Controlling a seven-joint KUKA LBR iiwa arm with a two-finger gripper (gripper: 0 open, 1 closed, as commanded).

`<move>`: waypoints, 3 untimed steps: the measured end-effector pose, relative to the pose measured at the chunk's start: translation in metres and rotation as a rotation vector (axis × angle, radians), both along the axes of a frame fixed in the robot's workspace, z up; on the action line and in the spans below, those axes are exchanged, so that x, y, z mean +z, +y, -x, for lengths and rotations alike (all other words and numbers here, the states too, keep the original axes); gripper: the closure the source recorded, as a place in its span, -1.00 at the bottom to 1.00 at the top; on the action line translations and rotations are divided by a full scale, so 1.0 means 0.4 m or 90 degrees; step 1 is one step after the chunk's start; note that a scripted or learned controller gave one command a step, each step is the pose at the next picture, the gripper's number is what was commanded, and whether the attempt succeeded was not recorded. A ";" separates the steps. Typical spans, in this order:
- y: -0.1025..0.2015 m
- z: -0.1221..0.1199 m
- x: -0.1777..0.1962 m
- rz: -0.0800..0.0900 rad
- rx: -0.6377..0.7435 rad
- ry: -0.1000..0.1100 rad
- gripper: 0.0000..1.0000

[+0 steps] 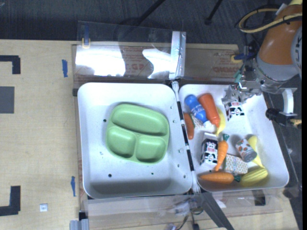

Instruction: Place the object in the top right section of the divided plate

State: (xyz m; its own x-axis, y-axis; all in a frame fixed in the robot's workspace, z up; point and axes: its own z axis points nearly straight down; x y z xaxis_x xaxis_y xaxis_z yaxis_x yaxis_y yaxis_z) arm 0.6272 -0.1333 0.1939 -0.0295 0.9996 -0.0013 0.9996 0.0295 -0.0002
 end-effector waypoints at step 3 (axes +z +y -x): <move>-0.092 -0.094 0.120 0.002 0.186 -0.004 1.00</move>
State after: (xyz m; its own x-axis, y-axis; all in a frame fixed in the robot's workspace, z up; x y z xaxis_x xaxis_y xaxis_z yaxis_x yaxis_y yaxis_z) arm 0.6647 -0.1701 0.2419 -0.3161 0.9487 -0.0050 0.9487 0.3162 0.0057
